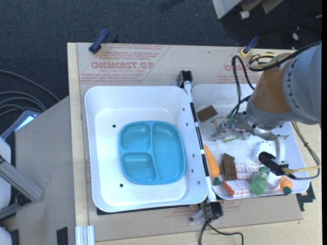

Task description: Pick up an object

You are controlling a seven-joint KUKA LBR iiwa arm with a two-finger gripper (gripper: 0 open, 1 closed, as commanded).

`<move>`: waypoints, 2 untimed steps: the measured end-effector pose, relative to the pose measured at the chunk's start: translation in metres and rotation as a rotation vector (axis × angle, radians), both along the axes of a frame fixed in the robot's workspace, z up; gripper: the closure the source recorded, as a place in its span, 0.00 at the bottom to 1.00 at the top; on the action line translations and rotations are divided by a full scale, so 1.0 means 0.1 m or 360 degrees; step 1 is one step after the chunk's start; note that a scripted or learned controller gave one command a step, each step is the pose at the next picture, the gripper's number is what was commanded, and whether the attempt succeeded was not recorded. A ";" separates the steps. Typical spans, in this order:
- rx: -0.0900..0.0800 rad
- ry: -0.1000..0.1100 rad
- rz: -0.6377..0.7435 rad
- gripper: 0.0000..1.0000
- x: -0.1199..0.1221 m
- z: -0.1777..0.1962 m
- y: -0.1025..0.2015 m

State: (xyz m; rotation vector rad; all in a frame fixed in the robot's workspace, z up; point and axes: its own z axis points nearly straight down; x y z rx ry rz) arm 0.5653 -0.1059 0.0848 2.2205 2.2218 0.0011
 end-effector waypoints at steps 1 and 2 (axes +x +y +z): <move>-0.0001 -0.0002 0.0000 1.00 0.00 0.10 0.00; 0.0001 -0.0001 0.0001 1.00 0.02 1.05 0.51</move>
